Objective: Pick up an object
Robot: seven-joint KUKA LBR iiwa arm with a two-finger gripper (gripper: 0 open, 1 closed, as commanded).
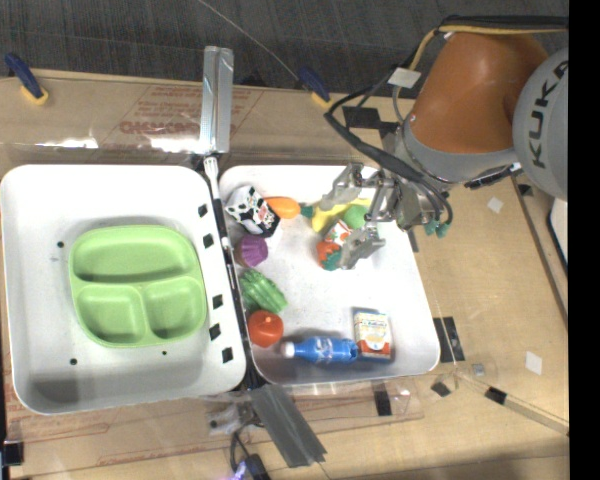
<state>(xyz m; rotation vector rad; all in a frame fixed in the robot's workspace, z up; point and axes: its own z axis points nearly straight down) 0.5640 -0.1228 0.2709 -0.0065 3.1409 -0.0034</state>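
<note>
End effector (352, 230) lowered among toys at the right bin's (410, 313) far edge to attempt a grasp; its grip state cannot be told.

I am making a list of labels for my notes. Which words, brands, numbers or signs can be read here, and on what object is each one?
"KU", the cut-off start of a brand name, on the grey robot arm housing.
Red print on the brown cardboard sheet behind the bins: too blurred to read.
Small orange carton: label too small to read.
Blue plastic bottle: label too small to read.

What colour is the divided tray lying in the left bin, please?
Light green, seen clearly in the camera view: the divided tray lies in the left bin.
</note>
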